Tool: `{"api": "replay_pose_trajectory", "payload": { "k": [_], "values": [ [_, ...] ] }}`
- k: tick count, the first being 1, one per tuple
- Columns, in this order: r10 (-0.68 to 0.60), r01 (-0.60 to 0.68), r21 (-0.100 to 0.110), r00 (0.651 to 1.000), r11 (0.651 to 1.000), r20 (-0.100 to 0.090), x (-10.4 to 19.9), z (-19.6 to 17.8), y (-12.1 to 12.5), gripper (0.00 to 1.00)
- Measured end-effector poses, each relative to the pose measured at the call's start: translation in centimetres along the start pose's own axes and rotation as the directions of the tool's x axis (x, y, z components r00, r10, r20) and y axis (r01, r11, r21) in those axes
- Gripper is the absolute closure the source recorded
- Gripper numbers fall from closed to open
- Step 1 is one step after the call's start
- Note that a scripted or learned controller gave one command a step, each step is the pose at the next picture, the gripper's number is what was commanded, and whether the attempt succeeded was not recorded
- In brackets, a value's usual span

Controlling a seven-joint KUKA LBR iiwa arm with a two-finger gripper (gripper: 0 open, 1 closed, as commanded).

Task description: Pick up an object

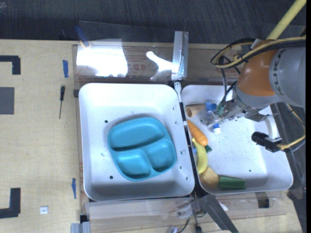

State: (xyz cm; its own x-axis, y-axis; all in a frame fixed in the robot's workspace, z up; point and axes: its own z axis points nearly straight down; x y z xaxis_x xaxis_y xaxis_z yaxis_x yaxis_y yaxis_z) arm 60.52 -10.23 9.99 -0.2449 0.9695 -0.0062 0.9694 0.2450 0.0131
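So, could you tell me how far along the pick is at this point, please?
Done: the arm has reached into the right bin, and its gripper sits low near the bin's far left corner, beside the carrot. In hand: nothing visibly lifted; whether the gripper has anything is unclear. Left: the carrot, banana and green piece all lie in the bin; the blue tray sits in the left bin.

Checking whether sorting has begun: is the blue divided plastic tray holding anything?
Empty. The blue divided plastic tray lies flat in the left white bin, and its three compartments show bare blue.
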Motion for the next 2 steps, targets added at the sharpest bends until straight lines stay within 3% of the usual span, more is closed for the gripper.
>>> {"api": "replay_pose_trajectory", "payload": {
  "k": [1, 2],
  "values": [
    [0.06, -0.06, 0.006, 0.998, 0.998, -0.007, 9.9, -8.8, 3.0, 1.0],
    [0.291, -0.291, 0.007, 0.957, 0.957, -0.003, 11.4, -22.8, 2.7, 1.0]
  ]
}}
